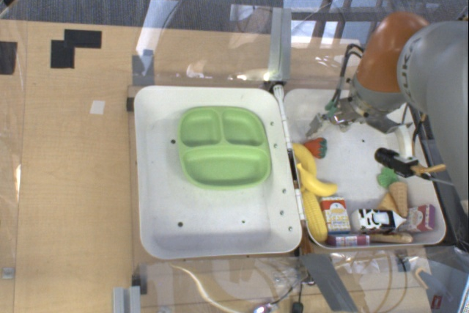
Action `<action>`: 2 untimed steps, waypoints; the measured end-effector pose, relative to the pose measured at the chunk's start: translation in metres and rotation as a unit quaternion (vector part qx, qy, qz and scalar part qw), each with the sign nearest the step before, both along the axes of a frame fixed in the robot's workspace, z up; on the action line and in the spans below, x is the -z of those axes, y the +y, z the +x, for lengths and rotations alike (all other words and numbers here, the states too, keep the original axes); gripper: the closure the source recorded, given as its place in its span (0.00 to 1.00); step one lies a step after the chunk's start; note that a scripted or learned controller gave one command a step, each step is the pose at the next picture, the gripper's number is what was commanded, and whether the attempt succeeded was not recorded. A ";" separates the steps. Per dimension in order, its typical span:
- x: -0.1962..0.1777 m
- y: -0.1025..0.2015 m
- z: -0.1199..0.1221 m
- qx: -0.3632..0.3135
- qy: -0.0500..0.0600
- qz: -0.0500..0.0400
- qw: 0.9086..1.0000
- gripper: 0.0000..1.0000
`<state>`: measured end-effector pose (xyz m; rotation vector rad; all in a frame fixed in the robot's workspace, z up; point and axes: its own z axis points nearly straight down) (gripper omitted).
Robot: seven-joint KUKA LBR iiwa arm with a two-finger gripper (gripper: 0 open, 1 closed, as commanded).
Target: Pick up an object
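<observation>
White bin (344, 179); yellow curved banana (311, 174) inside.

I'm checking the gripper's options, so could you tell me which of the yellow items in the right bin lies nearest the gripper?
The banana, lying along the bin's left wall just below the strawberry. The corn is also yellow but sits farther down, toward the bin's near corner, farther from the gripper.

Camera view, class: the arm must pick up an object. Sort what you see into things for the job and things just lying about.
For the job: gripper; right bin; in it, banana, corn, strawberry, ice cream cone, juice box.

Lying about: left bin; green tray inside it.
</observation>
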<state>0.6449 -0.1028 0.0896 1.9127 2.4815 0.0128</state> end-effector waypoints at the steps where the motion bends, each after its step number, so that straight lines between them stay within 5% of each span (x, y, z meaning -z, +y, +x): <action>1: -0.001 0.009 -0.023 -0.017 -0.002 -0.002 1.000 0.00; 2: -0.014 0.011 -0.021 -0.017 -0.005 0.001 1.000 1.00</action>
